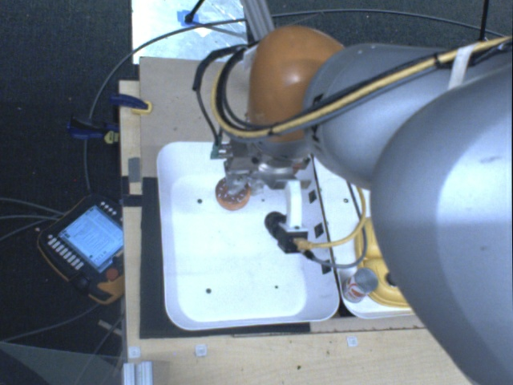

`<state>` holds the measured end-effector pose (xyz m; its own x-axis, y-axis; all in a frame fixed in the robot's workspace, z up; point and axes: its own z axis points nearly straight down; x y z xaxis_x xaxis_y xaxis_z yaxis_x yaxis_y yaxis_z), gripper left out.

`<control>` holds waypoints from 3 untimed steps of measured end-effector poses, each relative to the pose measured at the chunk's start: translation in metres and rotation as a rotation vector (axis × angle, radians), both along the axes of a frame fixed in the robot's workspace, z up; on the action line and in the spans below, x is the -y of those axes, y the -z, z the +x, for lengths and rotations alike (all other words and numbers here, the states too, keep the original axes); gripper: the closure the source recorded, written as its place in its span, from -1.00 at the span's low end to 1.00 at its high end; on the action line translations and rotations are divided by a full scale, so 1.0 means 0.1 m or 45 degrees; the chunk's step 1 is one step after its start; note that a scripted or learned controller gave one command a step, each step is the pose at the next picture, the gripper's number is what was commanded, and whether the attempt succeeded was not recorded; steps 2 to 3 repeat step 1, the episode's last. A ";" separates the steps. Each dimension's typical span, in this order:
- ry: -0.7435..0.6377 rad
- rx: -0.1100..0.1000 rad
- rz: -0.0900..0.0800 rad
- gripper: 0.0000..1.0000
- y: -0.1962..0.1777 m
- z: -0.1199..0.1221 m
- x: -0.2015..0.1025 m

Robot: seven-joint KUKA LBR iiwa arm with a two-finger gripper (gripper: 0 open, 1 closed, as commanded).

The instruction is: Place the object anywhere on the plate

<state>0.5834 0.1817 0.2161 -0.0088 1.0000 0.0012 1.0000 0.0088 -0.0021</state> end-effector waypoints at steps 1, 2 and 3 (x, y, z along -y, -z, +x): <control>0.005 0.003 -0.001 -1.00 -0.01 0.01 0.03; 0.005 0.003 -0.001 -1.00 -0.01 0.01 0.03; 0.005 0.003 -0.001 -1.00 -0.01 0.01 0.03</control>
